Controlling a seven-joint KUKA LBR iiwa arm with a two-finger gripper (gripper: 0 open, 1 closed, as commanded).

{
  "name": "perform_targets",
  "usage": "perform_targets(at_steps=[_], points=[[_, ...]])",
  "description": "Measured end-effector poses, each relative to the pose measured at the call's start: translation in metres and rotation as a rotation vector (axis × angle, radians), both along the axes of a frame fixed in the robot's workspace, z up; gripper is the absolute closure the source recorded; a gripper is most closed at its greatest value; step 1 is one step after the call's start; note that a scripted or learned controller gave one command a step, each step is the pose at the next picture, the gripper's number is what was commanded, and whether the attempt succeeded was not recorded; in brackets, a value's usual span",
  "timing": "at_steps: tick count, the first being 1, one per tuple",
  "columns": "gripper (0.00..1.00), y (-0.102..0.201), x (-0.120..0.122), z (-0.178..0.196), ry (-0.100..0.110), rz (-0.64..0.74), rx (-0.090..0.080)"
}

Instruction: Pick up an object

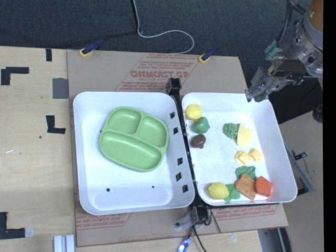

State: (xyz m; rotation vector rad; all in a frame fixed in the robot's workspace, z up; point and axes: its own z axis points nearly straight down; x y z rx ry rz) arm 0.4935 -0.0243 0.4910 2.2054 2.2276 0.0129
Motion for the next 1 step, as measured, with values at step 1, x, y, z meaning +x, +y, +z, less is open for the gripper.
perform_targets(at_steps=[1], points=[[1.0,0.0783,-0.0111,-0.0829,0.021,0.0,-0.001]])
